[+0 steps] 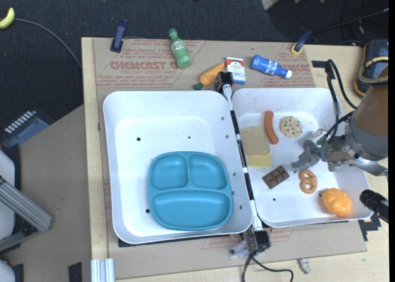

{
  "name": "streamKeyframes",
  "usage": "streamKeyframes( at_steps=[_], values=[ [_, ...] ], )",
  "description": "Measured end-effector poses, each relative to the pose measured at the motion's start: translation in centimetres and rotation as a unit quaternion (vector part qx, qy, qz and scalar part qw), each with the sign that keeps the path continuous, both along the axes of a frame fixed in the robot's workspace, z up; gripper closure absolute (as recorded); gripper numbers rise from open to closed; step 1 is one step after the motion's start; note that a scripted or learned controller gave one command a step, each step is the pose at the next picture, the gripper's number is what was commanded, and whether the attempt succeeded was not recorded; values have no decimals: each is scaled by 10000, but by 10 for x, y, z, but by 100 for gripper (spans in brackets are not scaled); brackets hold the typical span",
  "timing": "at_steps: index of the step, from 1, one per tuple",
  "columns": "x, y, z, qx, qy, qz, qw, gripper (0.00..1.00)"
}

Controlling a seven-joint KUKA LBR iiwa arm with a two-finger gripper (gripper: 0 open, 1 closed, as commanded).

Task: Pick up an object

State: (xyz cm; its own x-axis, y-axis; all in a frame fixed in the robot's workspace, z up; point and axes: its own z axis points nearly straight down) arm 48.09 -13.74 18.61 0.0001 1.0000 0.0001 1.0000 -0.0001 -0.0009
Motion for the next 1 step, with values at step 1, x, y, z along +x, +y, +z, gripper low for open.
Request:
streamKeyframes(
  at_steps=[1],
  values=[
    [29,36,-102,1,-8,3,10000,0]
  ],
)
